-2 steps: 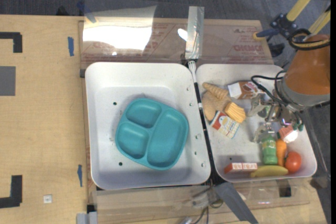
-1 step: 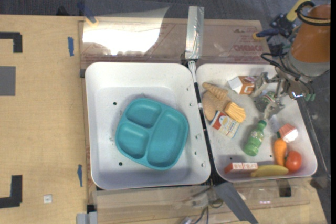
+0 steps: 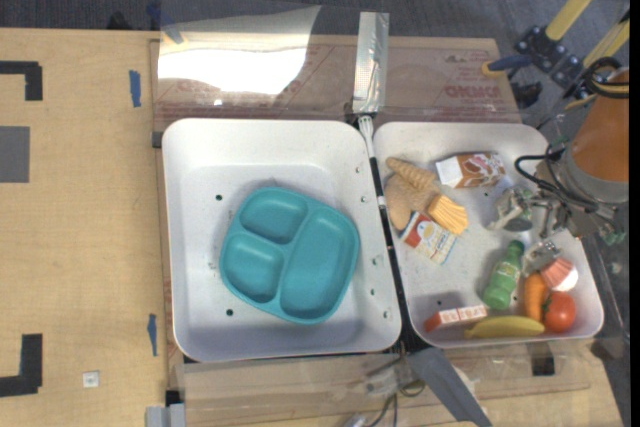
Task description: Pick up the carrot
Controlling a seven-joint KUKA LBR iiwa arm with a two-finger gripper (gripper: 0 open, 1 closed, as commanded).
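- Jaws [image 3: 545, 240] of thin dark metal hang low over the right bin [image 3: 415, 137], at its right side; whether they are apart or together cannot be told amid the clutter beneath them.
- Carrot [image 3: 534, 296]: a short, smooth orange cone, standing roughly upright in the picture, just below the jaws and very near them; contact cannot be judged.
- Touching the carrot's right side is a glossy red tomato [image 3: 559, 312]; on its left stands a green bottle [image 3: 503, 277]; a curved yellow banana [image 3: 507, 325] lies under it along the bin's front wall.
- Further left in the same bin sit a ridged tan cone [image 3: 412, 175], a waffled yellow-orange wedge [image 3: 447, 213] and small printed cartons [image 3: 470, 169].
- Left bin [image 3: 190, 145], matte white plastic with rounded corners, holds a teal compartment tray [image 3: 290, 254], smooth and tilted on the diagonal.
- Bench [image 3: 80, 215] is pale brown board with black corner marks.
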